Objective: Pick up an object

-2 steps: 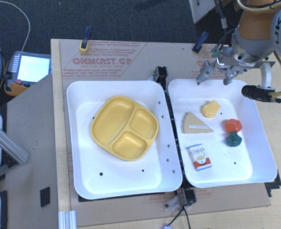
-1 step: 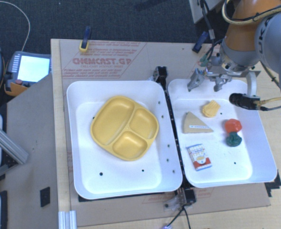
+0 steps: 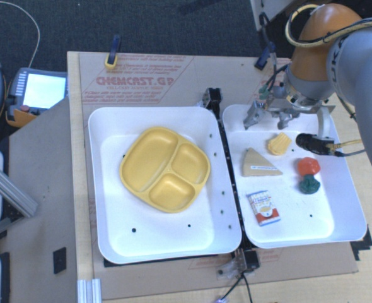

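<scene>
On the bench board [image 3: 142, 81], "CHEMCAST" lettering [image 3: 134, 81]

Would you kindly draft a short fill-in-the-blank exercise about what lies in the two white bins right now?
1. The yellow divided tray lies in the ____ bin as the camera sees it.
2. The tray has ____ compartments.
3. The green item lies right beside the ____ item.
4. The tan wedge lies between the corn piece and the small ____.

Missing words: left; three; red; carton
</scene>
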`<state>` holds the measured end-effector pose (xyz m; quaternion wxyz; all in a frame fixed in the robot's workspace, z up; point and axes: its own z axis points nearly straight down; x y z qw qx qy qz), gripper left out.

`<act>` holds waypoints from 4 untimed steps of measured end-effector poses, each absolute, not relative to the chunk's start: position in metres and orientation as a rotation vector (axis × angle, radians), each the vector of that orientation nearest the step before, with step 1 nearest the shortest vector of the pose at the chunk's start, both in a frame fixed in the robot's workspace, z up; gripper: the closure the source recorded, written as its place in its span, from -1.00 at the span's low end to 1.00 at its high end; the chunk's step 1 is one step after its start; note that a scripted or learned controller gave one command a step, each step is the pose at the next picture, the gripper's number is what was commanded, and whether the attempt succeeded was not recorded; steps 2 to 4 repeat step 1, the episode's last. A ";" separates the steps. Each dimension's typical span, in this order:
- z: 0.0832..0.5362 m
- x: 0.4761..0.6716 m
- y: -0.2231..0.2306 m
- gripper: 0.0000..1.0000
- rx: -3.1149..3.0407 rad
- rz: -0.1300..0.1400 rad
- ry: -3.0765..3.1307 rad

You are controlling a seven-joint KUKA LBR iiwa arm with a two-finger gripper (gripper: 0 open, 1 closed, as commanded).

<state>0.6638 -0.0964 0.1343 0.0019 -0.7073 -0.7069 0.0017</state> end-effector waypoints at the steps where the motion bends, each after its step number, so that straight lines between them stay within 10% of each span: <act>1: 0.148 0.665 -0.096 1.00 -2.223 -0.001 -2.223; 4: 0.148 0.665 -0.096 1.00 -2.223 -0.001 -2.223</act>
